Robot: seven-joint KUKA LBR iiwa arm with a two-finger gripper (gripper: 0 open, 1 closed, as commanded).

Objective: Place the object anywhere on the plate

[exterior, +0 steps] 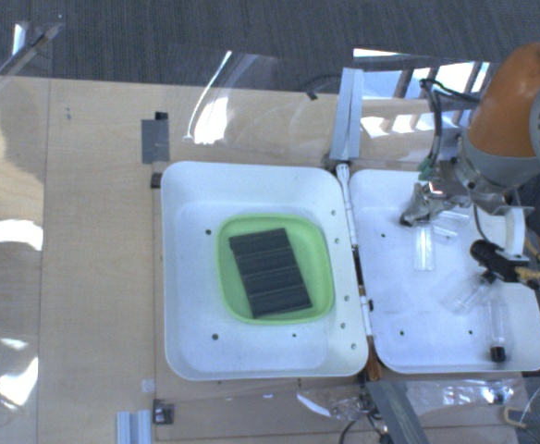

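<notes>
Floor (205,12): dark grey ribbed carpet, seen along top. Bench (76,248): light wood-grain top, w/ bright glare patches at left & top centre. Clear curved sheet (219,91) noted at bench rear. Metal upright (349,114) fixed behind bins.

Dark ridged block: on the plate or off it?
On it. The dark ridged block lies flat inside the green plate in the left bin, green rim showing all round it. The gripper is over the right bin.
</notes>
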